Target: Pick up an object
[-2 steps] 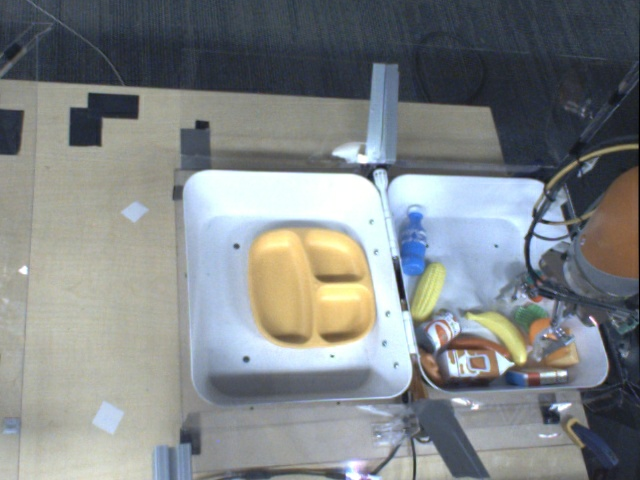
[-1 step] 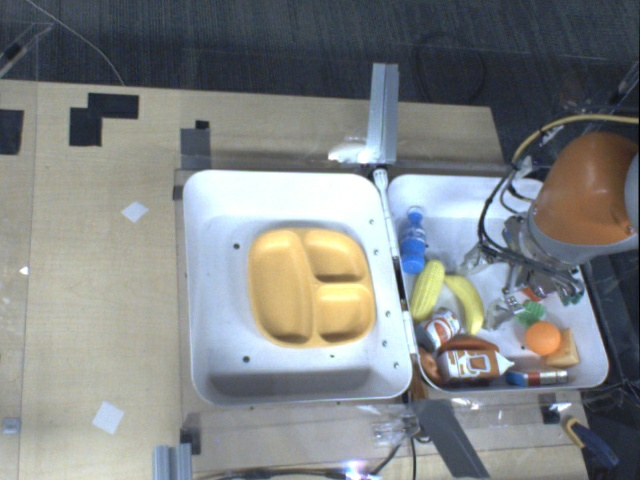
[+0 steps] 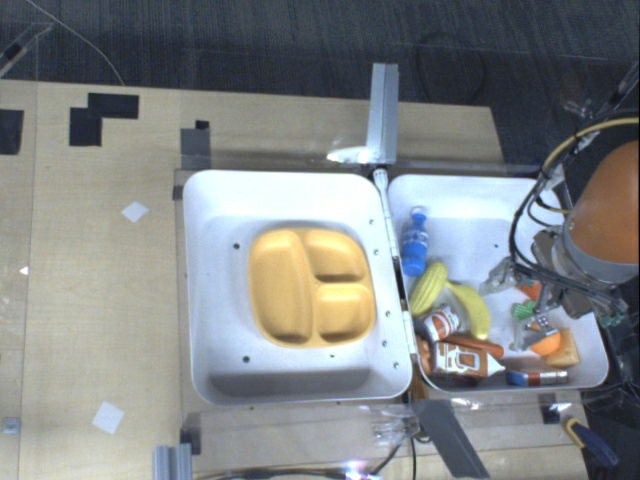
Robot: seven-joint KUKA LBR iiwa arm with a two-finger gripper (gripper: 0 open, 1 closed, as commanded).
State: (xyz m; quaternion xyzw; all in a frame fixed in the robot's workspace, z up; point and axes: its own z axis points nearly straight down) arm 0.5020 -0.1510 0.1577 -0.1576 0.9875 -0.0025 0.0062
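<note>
- Gripper (image 3: 530, 303) hangs low over the right part of the right bin (image 3: 470, 196), at the end of the grey arm (image 3: 605, 213) that reaches in from the right with its orange band uppermost.
- Whether the claw is apart or together cannot be told: its metal parts are small and tangled with the bright items under them.
- Nothing can be seen clamped in it.
- Just below the gripper lie an orange piece (image 3: 553, 345) and a small green piece (image 3: 524, 310), near the bin's right wall; whether the gripper touches either is unclear.
- Left of the gripper, near the bin's middle, lies a banana (image 3: 470, 306), its long axis running from upper left to lower right.
- A yellow-green fruit (image 3: 429, 285) lies touching the banana's upper end, its long axis tilted from lower left to upper right.
- A blue bottle (image 3: 414, 238) lies along the bin's left wall, cap pointing toward the far edge, long axis nearly straight up the view.
- A brown bottle (image 3: 465, 355) lies along the near wall, its long axis running left to right.
- A red-and-white can (image 3: 441, 323) sits just above it, beside the banana's underside.
- A thin marker (image 3: 535, 376) lies along the near wall, right of the brown bottle, pointing left to right.
- The left bin (image 3: 215, 268) holds a yellow tray (image 3: 305, 285) with three compartments, set in its middle.
</note>
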